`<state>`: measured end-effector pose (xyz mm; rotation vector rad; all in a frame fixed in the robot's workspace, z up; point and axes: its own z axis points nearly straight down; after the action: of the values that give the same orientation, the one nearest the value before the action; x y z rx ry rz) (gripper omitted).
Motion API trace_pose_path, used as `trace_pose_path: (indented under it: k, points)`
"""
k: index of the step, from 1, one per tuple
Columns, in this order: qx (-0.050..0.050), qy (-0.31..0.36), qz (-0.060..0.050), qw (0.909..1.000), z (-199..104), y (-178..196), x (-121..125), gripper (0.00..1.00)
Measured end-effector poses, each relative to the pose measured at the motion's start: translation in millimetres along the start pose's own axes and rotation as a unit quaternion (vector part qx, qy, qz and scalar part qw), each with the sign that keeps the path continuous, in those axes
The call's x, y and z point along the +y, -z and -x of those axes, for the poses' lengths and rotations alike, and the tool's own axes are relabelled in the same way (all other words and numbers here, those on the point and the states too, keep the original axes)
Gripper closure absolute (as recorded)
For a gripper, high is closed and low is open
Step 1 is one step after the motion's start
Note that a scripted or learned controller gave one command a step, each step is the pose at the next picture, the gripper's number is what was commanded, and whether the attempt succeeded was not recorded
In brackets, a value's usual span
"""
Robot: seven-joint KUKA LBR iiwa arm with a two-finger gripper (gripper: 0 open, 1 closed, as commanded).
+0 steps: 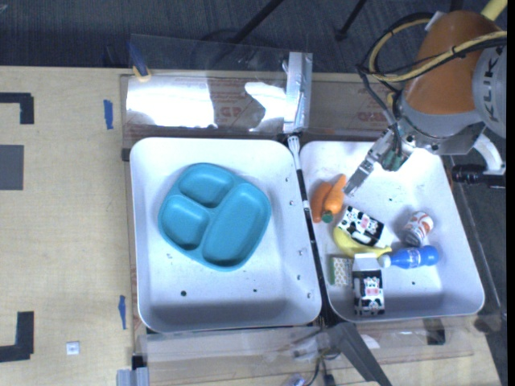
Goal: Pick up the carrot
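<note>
The carrot [326, 199] is lying in the right bin [463, 215], at about ten o'clock from that bin's middle, close against the wall shared with the left bin [153, 183]. The gripper [356, 176] is being held just off the carrot's two o'clock end; whether anything is gripped, or how wide it is set, cannot be told. A black-and-white carton [361, 226] is sitting at the carrot's four o'clock, with a banana [354, 246] beneath it. A blue bottle [412, 257] and a small can [418, 227] are lying toward three o'clock. A blue divided plate [214, 215] is resting in the left bin.
</note>
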<state>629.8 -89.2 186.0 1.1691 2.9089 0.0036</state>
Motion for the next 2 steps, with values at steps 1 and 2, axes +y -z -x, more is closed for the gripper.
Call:
trace_pose_path:
  k: [1,2]
  points:
    - [-0.003,0.083,0.003,0.9965,20,-83,5,0.00]
    - [-0.001,0.224,0.001,0.9747,24,-31,14,0.00]
